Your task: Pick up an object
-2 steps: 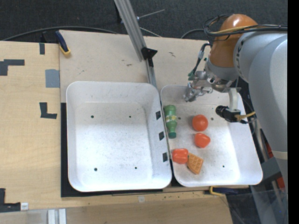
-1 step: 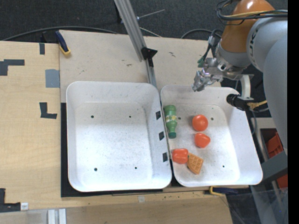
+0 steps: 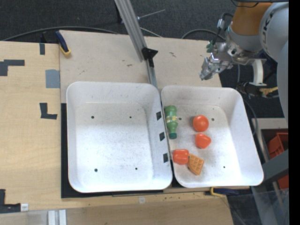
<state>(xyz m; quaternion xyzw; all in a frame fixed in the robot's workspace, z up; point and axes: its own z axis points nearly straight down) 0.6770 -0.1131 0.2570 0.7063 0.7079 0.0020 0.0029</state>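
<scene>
From the camera view you look down on a pale wooden bench point(image 3: 108, 62) that carries two shallow white bins side by side. The left bin point(image 3: 77, 125) fills the centre-left of the frame, its floor speckled with dark flecks. The right bin point(image 3: 234, 139) sits touching it along a shared rim at frame centre.

In the right bin you see five small things. A green bottle point(image 3: 170, 121) lies against the bin's left wall, near the shared rim. To its right sits an orange-red ball point(image 3: 200, 123), and just below that a red piece point(image 3: 202, 140). Lower down, a red-orange block point(image 3: 180, 156) lies just beside a waffle-patterned tan piece point(image 3: 195, 164); the two look as if they touch.

The gripper point(image 3: 208, 72) hangs at the upper right of the frame, above the bench just past the right bin's far rim, well apart from all five things. You cannot tell how far its fingers are parted, and nothing shows between them.

A slanted metal rail point(image 3: 132, 25) runs from the top of the frame to the bins' junction. Grey tape patches point(image 3: 52, 78) mark the bench at left, and dark carpet point(image 3: 70, 6) with cables lies beyond the bench's far edge.
</scene>
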